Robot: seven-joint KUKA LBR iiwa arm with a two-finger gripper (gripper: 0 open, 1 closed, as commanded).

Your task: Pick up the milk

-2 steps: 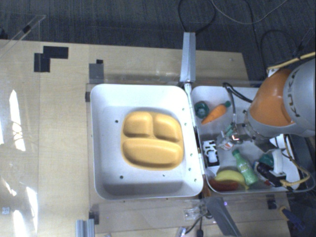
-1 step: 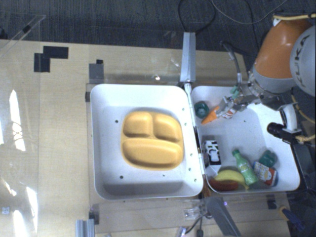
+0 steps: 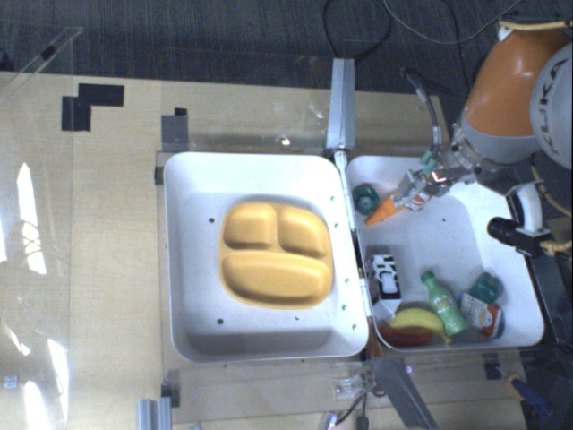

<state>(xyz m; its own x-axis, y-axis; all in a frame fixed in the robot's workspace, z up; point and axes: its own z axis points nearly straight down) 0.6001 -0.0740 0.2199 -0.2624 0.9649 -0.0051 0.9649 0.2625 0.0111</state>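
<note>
The milk (image 3: 385, 275) is a small white carton with black patches. It lies flat against the left wall of the right bin (image 3: 466, 231), about midway down. My gripper (image 3: 421, 187) hangs over the bin's back part, up and to the right of the milk and well apart from it. Its tip is right beside the thick end of an orange carrot (image 3: 385, 210). Whether it touches the carrot is unclear.
A teal can (image 3: 364, 197) stands in the right bin's back left corner. A banana (image 3: 419, 318), a red item (image 3: 407, 335), a green bottle (image 3: 441, 303) and a teal bottle with a red label (image 3: 483, 303) crowd the front. The left bin (image 3: 183, 267) holds a yellow sectioned tray (image 3: 275, 253).
</note>
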